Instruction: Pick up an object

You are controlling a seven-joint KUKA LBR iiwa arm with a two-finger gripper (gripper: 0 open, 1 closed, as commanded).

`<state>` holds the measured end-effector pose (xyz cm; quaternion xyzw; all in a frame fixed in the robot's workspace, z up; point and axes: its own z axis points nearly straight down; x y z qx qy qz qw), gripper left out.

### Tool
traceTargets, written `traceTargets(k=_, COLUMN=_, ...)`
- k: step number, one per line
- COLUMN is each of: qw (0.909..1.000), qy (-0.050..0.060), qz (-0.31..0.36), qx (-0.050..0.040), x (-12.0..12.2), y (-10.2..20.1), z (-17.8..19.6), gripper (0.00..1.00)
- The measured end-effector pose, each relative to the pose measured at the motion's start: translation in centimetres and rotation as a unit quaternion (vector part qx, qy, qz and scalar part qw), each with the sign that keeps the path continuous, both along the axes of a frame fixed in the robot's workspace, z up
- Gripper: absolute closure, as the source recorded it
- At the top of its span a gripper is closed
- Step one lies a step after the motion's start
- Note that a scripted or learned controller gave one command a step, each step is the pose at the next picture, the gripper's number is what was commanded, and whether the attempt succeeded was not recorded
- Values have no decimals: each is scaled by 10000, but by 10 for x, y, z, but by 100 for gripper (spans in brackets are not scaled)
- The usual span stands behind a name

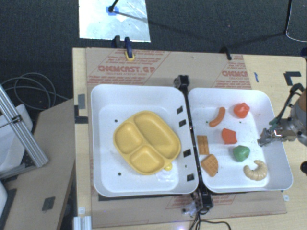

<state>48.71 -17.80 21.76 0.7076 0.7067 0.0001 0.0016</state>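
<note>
Here the gripper [265, 139] sits over the right edge of the right bin [280, 174], roughly midway along that edge; it is small and blurred in the camera view, so I cannot tell how it is set. Nothing is visibly held.

Step in hand, by my reading: approach, before any grasp. No object is lifted; all lie on the bin floor.

Nearest to the gripper is the green piece [241, 153], toward the bin's centre and slightly nearer the front edge, apart from the gripper. The tan croissant [255, 170] lies near the front right corner. Further in: the red block [229, 136] near mid-bin, the red-orange piece [241, 110] toward the back edge, the sausage [217, 117] toward the back left, the cracker [202, 144] and waffle [209, 165] along the left edge.

Left bin [108, 178] holds a yellow divided tray [146, 142].

Next move likely calls for travel inward from the right edge, centring over one object, then descent.
</note>
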Motion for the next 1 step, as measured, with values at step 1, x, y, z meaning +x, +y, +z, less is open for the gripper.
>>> traceTargets(k=1, qw=10000, qy=-2, qz=38, qx=9, x=0, y=24, z=5, gripper=100)
